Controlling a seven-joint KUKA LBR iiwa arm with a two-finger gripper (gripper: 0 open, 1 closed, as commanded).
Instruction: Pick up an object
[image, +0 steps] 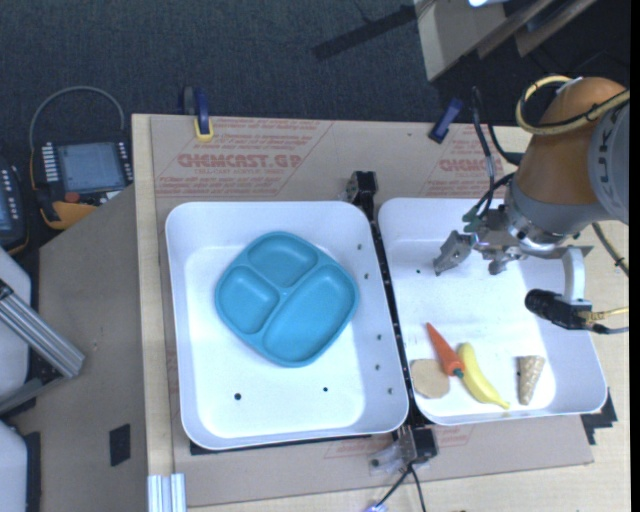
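Item one, the right bin (420, 225): along its lower edge in the frame we count four small toy foods. A carrot (441, 345) lies slanted, its tip toward the upper left; a banana (480, 378) sits just beside it, touching or nearly so; a flat tan round piece (431, 378) sits at the lower left of the group; a pale cone-shaped piece (529, 378) lies apart to the right.

Item two, the left bin (190, 300): one blue divided plate (287, 297), centre of the frame.

Item three, the claw (476, 250): in the upper part of the right bin, well above the foods, fingers spread apart, nothing between them.

Handling, as we judge it: all four pieces look light, rigid and smooth, so prone to slipping. We would take the banana across its narrow middle, or the lone cone piece, which has free space around it
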